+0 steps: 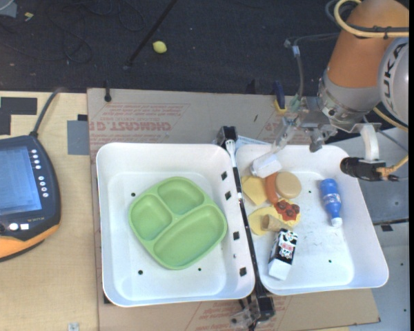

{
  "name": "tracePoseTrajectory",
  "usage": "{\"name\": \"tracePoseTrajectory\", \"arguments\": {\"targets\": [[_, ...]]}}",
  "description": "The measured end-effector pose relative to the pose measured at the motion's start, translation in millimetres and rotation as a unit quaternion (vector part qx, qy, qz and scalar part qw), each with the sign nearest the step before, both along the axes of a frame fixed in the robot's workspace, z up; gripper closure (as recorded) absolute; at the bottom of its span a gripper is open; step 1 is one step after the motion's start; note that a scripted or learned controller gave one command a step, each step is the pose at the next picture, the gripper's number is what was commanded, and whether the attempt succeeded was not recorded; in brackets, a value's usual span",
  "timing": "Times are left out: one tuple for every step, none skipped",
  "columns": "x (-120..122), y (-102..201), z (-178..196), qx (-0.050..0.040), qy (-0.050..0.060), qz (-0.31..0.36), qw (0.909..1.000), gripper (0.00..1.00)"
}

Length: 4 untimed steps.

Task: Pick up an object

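Your gripper (300, 131) hangs over the far rim of the right bin (368, 254), at about one o'clock in the view, below the arm's orange band (364, 43). You cannot tell from here whether it is open or closed, and nothing shows held in it.

Just at seven o'clock from the gripper, a small white block (265, 164) lies in the bin's far left corner. Below that sits a cluster of toy food: a yellow piece (252, 188), an orange piece (270, 187) and a tan round bun (288, 184) touching one another, with a dark red berry cluster (286, 207) and a yellow cheese wedge (268, 221) just beneath. At six o'clock from the cluster lies a small carton with a black and white cow print (283, 252), tilted. A blue bottle (330, 200) lies apart at three o'clock from the food.

The left bin (117, 164) holds a green divided plate (178, 221) near its middle. At nine o'clock on the table (76, 267) rests a control pendant with a screen (17, 192).
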State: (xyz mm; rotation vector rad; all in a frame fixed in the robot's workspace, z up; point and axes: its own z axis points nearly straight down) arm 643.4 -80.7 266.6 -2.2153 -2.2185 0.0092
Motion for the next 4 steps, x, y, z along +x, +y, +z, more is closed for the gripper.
{"name": "tracePoseTrajectory", "arguments": {"targets": [[-80.1, 47.8, -88.6, 0.0016, 0.007, 0.0, 1.0, 0.0], [-147.0, 13.3, -82.7, 0.0004, 0.003, -0.003, 1.0, 0.0], [-164.5, -0.7, -168.5, 0.0007, -0.002, -0.001, 1.0, 0.0], [-166.1, -2.1, -163.9, 0.0017, 0.004, -0.004, 1.0, 1.0]]}}
